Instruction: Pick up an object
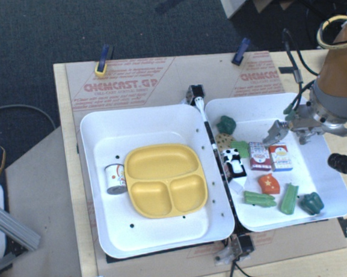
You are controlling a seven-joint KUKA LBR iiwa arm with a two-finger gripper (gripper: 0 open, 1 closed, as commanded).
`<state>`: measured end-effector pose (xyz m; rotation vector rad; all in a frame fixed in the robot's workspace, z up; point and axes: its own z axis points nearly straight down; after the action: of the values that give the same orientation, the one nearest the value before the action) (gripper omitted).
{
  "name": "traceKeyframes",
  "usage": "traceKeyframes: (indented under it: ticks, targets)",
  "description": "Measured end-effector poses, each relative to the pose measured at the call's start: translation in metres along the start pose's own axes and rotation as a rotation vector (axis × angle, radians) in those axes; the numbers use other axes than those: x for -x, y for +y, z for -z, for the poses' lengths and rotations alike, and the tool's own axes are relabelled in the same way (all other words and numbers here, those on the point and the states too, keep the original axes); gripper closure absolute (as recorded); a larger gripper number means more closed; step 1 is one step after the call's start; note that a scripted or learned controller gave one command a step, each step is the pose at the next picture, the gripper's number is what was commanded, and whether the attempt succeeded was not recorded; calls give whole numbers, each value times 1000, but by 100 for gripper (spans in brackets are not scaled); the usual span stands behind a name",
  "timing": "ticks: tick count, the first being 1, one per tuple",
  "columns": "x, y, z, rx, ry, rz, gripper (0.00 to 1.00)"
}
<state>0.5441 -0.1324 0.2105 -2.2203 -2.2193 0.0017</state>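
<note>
Camera view from above puts the likely pickings in the right bin (pixel 341 186), where a cluster of small toy groceries lies loose: two little red-and-white cartons (pixel 270 157) side by side, a red-orange piece (pixel 269 184) just below them, a green pod-like piece (pixel 259 198), a green stick (pixel 288 198), a dark green pepper (pixel 312 203) near the bin's lower right corner, a black-and-white cow-patterned item (pixel 233 161) against the dividing wall, and a dark green lump (pixel 226 124) further up. The gripper (pixel 278 131) hangs just above the cartons, near their upper edge, with nothing visible between its fingers; whether those fingers are parted or closed I cannot tell from this angle (the metal parts blur together there). So I judge the pick as not yet made: every object rests on the bin floor, and the descent, the closing and the lift are all left to do.

Across the divider, the left bin (pixel 98 171) bears a yellow sectioned plate (pixel 165 179) with a small labelled can (pixel 115 178) lying on its side, touching the plate's left rim.

As for writing, the brown board (pixel 156 82) under the bins carries red print that reads roughly "CHEMCAST GP", repeated on its right portion. The cartons and the can have printed labels, but the lettering is too small to read.
</note>
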Motion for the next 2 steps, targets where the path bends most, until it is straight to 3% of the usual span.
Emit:
traceKeyframes:
  ticks: [2]
  targets:
    - [-1, -2, -107, -6, 2, 0, 0]
